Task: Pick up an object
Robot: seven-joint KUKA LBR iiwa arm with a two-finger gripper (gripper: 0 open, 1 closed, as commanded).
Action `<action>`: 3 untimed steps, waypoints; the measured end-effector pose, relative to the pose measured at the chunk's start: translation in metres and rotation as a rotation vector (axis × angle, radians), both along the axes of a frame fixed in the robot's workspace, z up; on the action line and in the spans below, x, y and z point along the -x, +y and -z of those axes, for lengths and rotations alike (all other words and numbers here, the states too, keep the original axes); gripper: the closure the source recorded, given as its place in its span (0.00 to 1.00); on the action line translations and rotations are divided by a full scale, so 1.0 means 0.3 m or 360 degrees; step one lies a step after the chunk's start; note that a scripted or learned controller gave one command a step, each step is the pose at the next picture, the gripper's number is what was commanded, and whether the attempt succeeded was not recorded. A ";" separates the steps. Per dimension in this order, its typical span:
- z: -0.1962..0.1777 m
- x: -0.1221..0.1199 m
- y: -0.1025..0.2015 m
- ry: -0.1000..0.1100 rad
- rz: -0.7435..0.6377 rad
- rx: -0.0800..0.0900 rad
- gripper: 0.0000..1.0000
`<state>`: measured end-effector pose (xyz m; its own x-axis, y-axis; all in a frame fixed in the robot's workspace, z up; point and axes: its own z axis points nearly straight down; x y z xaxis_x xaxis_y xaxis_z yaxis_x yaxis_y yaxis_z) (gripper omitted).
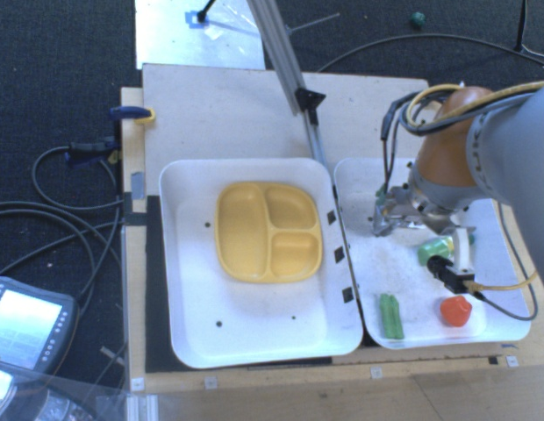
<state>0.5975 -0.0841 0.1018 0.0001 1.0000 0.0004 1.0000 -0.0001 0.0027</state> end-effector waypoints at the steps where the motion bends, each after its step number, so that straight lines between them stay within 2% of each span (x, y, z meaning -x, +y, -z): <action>1: -0.164 -0.015 -0.030 -0.0006 0.0001 0.0002 1.00; 2: -0.349 -0.003 -0.001 -0.0008 -0.0011 0.0001 1.00; 3: -0.377 -0.006 0.000 -0.0001 -0.0011 0.0000 1.00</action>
